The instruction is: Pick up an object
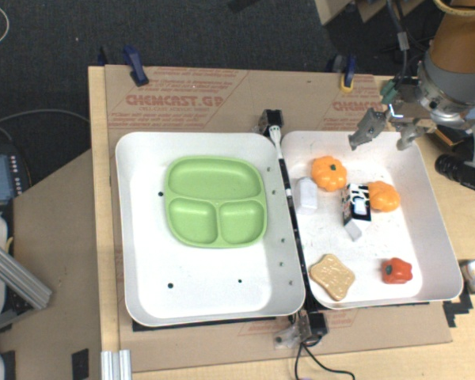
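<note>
My gripper (pixel 388 134) hangs over the far edge of the right bin (pixel 431 212), fingers spread open with nothing between them. Below it in that bin lie an orange pumpkin-shaped toy (pixel 328 172), an orange ball-like fruit (pixel 383 196) and a black-and-white box (pixel 356 203) touching that fruit. A small white block (pixel 307 194) lies near the bin's left wall. A tan biscuit (pixel 332 275) and a small red pepper (pixel 396 271) rest near the front edge.
The left bin (pixel 142 260) holds a green three-compartment plate (pixel 216 200). A black divider strip (pixel 285 188) runs between the bins. Blue clamps (pixel 134 64) sit on the bench's far edge.
</note>
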Motion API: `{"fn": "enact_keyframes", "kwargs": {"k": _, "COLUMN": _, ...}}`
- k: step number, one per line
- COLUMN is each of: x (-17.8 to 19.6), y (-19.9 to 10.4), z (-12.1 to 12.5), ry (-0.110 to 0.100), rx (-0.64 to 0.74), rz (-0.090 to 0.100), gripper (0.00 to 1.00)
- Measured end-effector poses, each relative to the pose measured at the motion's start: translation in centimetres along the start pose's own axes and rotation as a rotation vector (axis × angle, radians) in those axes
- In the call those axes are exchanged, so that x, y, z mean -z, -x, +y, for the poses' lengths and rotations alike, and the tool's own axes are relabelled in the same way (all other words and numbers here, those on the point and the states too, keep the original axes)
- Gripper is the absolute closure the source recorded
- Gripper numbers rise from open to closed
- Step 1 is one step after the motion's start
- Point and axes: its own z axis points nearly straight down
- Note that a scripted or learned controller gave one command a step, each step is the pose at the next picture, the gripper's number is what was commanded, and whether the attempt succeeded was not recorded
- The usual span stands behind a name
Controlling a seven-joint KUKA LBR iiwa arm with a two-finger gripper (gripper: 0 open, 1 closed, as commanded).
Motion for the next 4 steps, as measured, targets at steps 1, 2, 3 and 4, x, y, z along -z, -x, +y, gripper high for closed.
{"fn": "enact_keyframes", "kwargs": {"k": 1, "x": -11.1, "y": -0.5, "z": -5.1, "ry": -0.014, "rx": -0.002, "rz": 0.003, "gripper": 0.00}}
{"fn": "enact_keyframes", "kwargs": {"k": 2, "x": -17.1, "y": 0.0, "z": -5.4, "ry": 0.016, "rx": 0.000, "rz": -0.005, "gripper": 0.00}}
{"fn": "enact_keyframes", "kwargs": {"k": 3, "x": -18.3, "y": 2.3, "z": -6.7, "ry": 0.039, "rx": -0.003, "rz": -0.017, "gripper": 0.00}}
{"fn": "enact_keyframes", "kwargs": {"k": 4, "x": -19.6, "y": 2.8, "z": -2.6, "ry": 0.006, "rx": 0.001, "rz": -0.002, "gripper": 0.00}}
